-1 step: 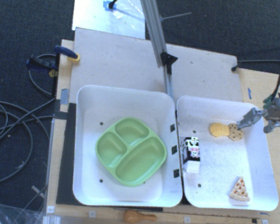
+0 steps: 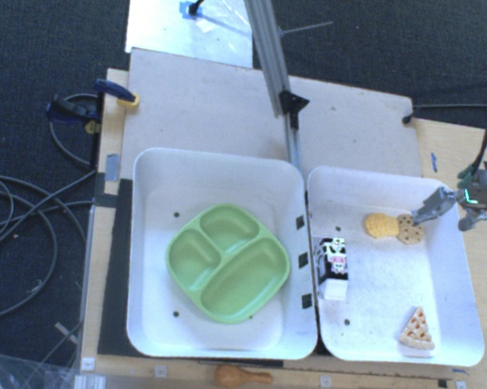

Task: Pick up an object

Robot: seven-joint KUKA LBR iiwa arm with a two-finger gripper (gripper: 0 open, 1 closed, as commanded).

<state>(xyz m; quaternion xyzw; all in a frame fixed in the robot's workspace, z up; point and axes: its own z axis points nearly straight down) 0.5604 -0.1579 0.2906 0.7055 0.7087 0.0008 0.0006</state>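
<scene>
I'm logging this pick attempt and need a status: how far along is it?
Early. Nothing looks lifted: the cookie, the yellow piece beside it, the pizza slice and the small carton all lie in the right bin. The gripper sits at that bin's far right corner, next to the cookie. Grasping and lifting remain.

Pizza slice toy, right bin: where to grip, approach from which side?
Probably straight down on the pizza slice, fingers across its two slanted edges near the wide crust end. It lies flat, tip pointing away from the near wall of the right bin, with bare floor on both sides.
</scene>
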